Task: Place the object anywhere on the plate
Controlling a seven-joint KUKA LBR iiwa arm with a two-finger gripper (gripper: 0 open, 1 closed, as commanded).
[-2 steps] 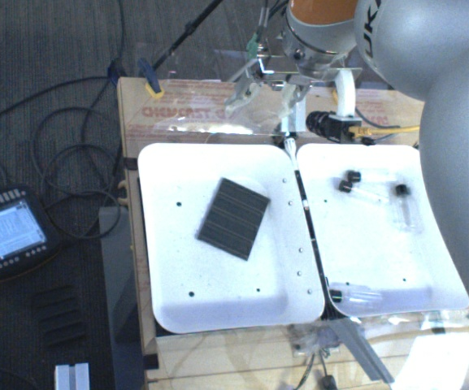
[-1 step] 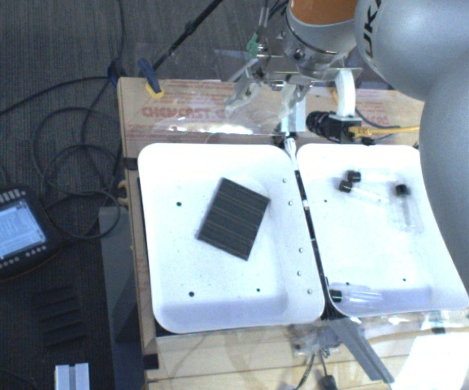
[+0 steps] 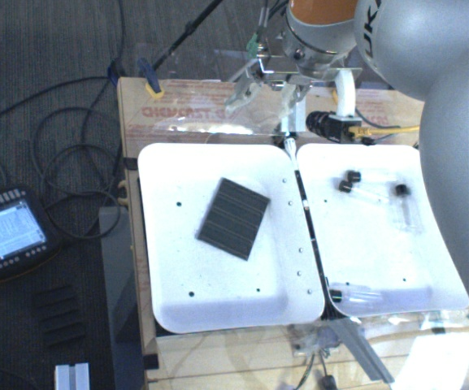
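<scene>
The fingers [image 3: 241,96] are standing spread apart with nothing between them, and the gripper [image 3: 260,112] is hanging beyond the far end of the dark ribbed plate [image 3: 234,218], over the bare strip of counter [image 3: 177,112] behind the bins, just past the far rims where the two bins are meeting. The plate is lying flat, alone, around the middle of the left bin [image 3: 149,218], not squared to the walls. Its long axis is running from the far side toward the near side and leaning a little, so that its far end is pointing toward the gripper and its near end toward the bin's near left corner. To the right of the plate, across the seam, the right bin [image 3: 380,250] is carrying the small objects, all well apart from the plate. A clear tube with a black cap [image 3: 348,181] is lying with its cap end pointing toward the plate and its pale body trailing away from it. Farther from the plate, a second capped tube [image 3: 399,190] is lying with its cap at the far end and its clear body reaching toward the near rim. Another clear piece [image 3: 356,295], too faint to make out, is sitting against the right bin's near left corner, to the right of the plate's near end. Far to the left of the plate, off the counter, a handheld control pendant [image 3: 6,234] is resting on the floor with its screen glowing.
</scene>
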